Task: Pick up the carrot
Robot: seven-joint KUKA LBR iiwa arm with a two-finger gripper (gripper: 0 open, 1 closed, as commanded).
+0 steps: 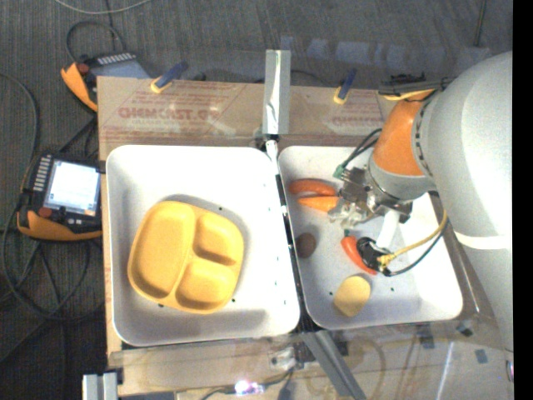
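A: Near edge?
B: Right bin [433, 302], front: yellow lump [351, 295]. Left bin [125, 248]: yellow tray [187, 255], three sections, upright.
A: Middle?
B: Brown ball [306, 244] by the right bin's left wall. Red piece [356, 255] right of it, partly under cables.
A: Carrot?
B: Carrot [311, 188] lies in the right bin's back left, orange, flat, beside the divider. A second orange piece sits just below it.
A: Gripper?
B: Gripper [348, 210] is low over the right bin, just right of the carrot. Fingers' state, cannot tell. Carrot lies on the bin floor, not lifted.
A: Far?
B: Cardboard [191, 115] behind the bins.
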